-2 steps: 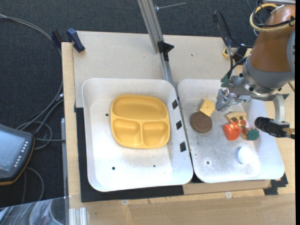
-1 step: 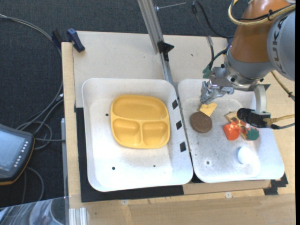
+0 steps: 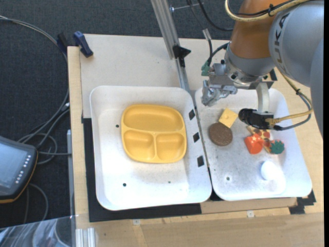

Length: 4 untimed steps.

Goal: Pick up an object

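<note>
The gripper (image 3: 211, 95) hangs over the right bin's (image 3: 297, 156) far left corner with nothing visibly in it; its opening cannot be told from this angle. Just beside it lies a yellow block (image 3: 227, 118), touching a brown disc (image 3: 220, 135). Further right sit a red toy (image 3: 254, 144) and a green piece (image 3: 277, 147), their shapes unclear, then a white lump (image 3: 268, 170). A yellow tray (image 3: 153, 133) lies in the left bin (image 3: 105, 158).

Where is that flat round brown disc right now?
In the camera view, the flat round brown disc lies in the right white bin, below the yellow block and left of the orange-red toy.
</note>
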Each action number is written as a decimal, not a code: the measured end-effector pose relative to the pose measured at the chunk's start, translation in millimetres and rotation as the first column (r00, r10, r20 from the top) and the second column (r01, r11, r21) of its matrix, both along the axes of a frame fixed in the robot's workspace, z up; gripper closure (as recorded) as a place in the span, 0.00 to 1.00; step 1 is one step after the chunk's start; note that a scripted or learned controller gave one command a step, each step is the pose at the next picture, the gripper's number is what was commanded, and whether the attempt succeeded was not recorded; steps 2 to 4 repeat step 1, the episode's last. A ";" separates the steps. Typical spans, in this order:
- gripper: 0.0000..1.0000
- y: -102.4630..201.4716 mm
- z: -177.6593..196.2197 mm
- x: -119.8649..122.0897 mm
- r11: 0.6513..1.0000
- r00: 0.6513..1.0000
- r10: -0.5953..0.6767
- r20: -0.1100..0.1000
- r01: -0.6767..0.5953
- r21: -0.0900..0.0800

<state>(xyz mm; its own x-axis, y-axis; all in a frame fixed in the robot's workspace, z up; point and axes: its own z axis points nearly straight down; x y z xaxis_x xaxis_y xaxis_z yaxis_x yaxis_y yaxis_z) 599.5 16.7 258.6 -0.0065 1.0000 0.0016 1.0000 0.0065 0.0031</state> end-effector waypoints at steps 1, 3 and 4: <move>1.00 56.6 -19.2 15.6 1.000 1.000 0.000 -0.002 0.000 0.000; 1.00 56.6 -19.2 15.6 1.000 1.000 0.000 -0.002 0.000 0.000; 1.00 56.6 -19.2 15.6 1.000 1.000 0.000 -0.002 0.000 0.000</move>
